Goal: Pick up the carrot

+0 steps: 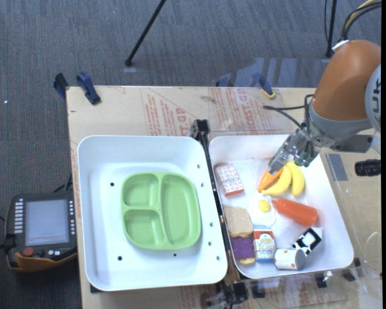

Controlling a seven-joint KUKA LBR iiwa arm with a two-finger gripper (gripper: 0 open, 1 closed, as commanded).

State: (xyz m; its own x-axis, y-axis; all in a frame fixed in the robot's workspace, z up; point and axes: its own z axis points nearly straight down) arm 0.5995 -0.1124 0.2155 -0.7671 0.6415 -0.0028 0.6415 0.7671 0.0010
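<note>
I have the gripper (289, 158) low over the right bin (338, 201), its tip right at the carrot (267, 180), which lies in the upper middle of that bin, pressed against the bananas (288, 180). From this slanted view I cannot tell whether the gripper is released or clenched, nor whether it has the carrot at all; the dark mechanism blurs into the fruit beneath it. To do this well I would want the grasp to straddle the carrot across its narrow width, well clear of the bananas touching its right side, and lift straight up so nothing drags along. Much of the carrot is covered by the gripper, leaving just an orange wedge. The orange bottle-like thing (295, 210) lower down could be mistaken for it. The arm's wrist (347, 82) is cut off at the right, and the green plate (161, 211) sits in the left bin (90, 172) on the worktop (148, 108).
</note>
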